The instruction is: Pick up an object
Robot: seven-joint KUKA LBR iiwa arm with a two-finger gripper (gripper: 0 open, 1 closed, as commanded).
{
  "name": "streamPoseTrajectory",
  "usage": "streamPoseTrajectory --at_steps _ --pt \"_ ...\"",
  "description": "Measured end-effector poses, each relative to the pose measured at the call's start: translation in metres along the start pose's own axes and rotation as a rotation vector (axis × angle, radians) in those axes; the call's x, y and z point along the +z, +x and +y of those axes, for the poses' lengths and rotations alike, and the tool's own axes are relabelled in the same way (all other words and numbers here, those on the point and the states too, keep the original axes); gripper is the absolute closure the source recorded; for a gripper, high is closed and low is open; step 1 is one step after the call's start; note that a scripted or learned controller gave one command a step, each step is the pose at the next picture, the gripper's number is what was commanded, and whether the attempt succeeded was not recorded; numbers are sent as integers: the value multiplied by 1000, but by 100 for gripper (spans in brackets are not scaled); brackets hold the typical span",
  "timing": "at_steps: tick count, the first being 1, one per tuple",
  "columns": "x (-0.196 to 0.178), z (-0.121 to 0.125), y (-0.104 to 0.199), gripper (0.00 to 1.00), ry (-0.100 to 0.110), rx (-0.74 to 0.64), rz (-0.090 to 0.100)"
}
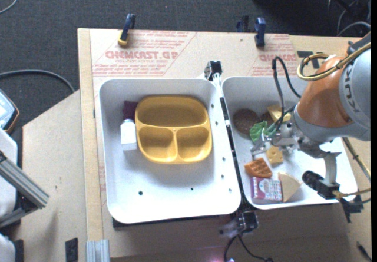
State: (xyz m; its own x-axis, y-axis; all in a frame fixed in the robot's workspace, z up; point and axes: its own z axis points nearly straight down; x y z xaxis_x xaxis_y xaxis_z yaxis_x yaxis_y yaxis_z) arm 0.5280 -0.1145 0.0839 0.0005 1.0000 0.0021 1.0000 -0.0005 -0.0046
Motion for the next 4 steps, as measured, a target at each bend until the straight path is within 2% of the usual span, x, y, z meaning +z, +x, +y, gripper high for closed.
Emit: streamPoseTrajectory --at_steps 1,4 --pt "-11 0 -1 100 -3 2 -1" --pt "-144 1 -12 100 -12 -2 -4"
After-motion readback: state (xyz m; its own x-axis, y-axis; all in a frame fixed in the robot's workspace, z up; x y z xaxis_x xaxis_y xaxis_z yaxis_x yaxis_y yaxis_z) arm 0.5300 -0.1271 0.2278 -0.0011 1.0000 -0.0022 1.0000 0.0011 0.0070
